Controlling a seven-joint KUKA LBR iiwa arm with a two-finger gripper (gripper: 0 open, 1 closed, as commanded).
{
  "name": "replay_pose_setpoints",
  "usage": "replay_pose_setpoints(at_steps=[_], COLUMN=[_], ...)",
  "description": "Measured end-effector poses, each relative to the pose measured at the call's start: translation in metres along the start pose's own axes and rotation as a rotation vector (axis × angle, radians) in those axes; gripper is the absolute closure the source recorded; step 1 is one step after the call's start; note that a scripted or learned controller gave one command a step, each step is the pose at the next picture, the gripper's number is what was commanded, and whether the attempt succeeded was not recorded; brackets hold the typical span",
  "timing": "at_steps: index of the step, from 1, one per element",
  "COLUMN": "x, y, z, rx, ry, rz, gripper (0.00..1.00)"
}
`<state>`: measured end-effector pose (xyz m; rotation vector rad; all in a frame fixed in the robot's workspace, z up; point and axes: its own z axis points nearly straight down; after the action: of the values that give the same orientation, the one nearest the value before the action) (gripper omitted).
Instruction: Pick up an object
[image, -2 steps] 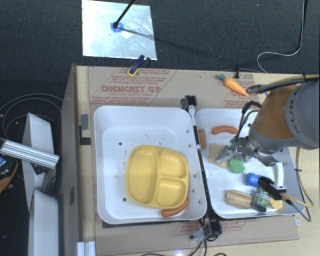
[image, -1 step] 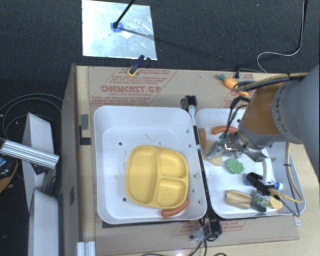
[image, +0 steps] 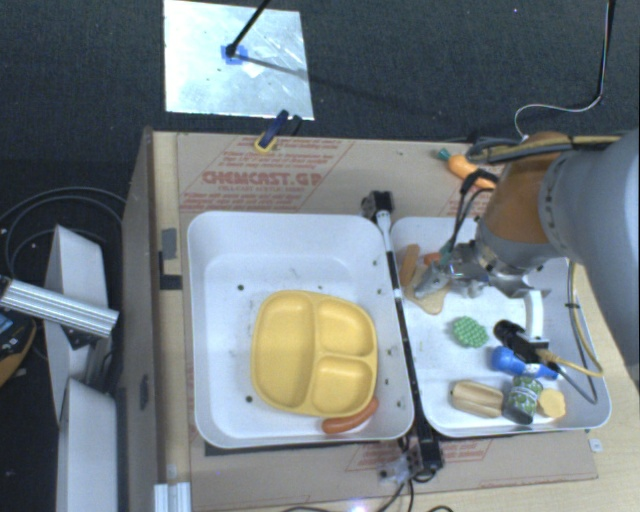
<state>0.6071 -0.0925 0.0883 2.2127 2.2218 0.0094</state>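
My gripper is low in the right bin, at its upper left part, with the grey arm coming in from the right. Right under and beside it lie tan, flat food-like pieces, one against the bin's left wall and one just below the gripper tip. A small reddish bit shows beside the gripper. A green round item lies a little below and right of it. I see nothing clearly held.
The right bin's lower part holds a blue item, a tan bread roll, a dark green can and a yellow piece. In the left bin lie a yellow divided plate and an orange sausage.
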Motion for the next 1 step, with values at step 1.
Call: replay_pose_setpoints(at_steps=[1], x=[0.001], y=[0.04], z=[0.0022], rx=[0.048], ry=[0.004], rz=[-0.003], gripper=[0.0])
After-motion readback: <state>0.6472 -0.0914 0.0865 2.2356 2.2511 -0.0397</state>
